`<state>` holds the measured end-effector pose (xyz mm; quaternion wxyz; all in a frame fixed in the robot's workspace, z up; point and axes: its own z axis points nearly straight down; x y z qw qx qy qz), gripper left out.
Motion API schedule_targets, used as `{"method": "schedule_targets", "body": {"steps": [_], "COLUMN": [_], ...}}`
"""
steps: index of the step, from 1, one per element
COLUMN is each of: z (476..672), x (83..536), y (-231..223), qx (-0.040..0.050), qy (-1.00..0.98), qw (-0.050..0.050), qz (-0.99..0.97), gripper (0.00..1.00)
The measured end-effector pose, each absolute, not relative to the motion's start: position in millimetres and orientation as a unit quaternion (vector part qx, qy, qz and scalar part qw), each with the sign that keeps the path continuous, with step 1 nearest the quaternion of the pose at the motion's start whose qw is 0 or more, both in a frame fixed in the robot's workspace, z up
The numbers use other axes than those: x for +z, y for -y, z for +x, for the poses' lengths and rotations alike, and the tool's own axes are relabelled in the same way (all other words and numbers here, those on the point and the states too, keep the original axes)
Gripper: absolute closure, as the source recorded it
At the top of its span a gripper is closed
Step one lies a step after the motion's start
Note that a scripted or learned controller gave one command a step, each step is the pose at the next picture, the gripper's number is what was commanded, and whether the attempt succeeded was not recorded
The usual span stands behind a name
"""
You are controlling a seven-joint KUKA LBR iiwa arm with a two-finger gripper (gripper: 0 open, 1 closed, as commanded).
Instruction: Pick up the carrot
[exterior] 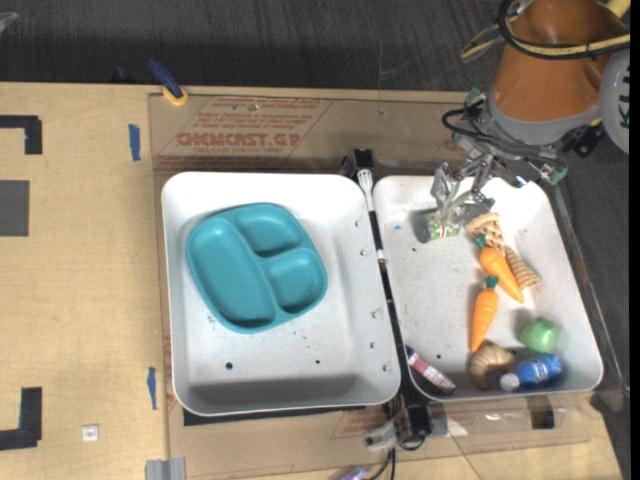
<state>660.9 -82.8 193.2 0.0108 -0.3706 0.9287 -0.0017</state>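
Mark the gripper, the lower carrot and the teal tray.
gripper (452, 211), camera view, between its fingertips
lower carrot (483, 315), camera view, mid body
teal tray (222, 288), camera view, large compartment floor

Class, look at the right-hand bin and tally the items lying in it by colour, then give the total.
Orange: 2, a carrot and a second carrot
Tan: 2, a ridged cone and a rounded brown piece
Green: 1, a ball
Blue: 1, a bottle
Grey-green: 1, a small can
Pink and dark: 1, a tube
Total: 8
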Motion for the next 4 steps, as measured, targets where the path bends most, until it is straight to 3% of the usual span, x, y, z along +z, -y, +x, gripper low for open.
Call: {"method": "schedule_targets", "body": {"steps": [1, 2, 3, 4], "z": [657.8, 623.4, 530.4, 580.2], "x": [187, 98, 91, 90], "y": [86, 114, 134, 168], "qx": [0.0003, -0.0016, -0.0007, -0.0018], "qy": [-0.930, -0.917, -0.962, -0.962], "qw": [0.005, 0.007, 0.005, 0.008], "qz": [-0.368, -0.398, -0.272, -0.272], "gripper": [0.00, 0.00, 0.00, 0.00]}}
